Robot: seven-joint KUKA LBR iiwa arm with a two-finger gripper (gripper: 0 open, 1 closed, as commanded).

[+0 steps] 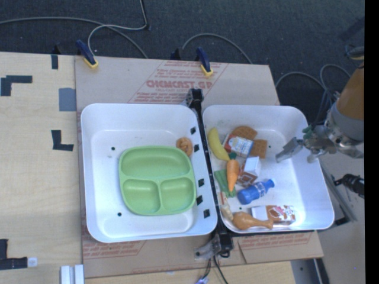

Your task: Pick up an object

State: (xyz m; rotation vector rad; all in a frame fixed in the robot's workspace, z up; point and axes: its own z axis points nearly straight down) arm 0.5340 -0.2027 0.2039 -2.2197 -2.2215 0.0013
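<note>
Camera view: claw (290,151) above right bin (308,189); toys (243,176) beside it.

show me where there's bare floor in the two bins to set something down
Left bin: bare strips all round the green plate, widest along its top; a small brown item sits at the top right. Right bin: bare right half, near the pincer; its left half is crowded, banana to chicken leg.

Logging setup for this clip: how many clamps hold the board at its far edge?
2. One clamp at the board's far-left corner, another clamp near the middle, above the gap between the bins.
</note>
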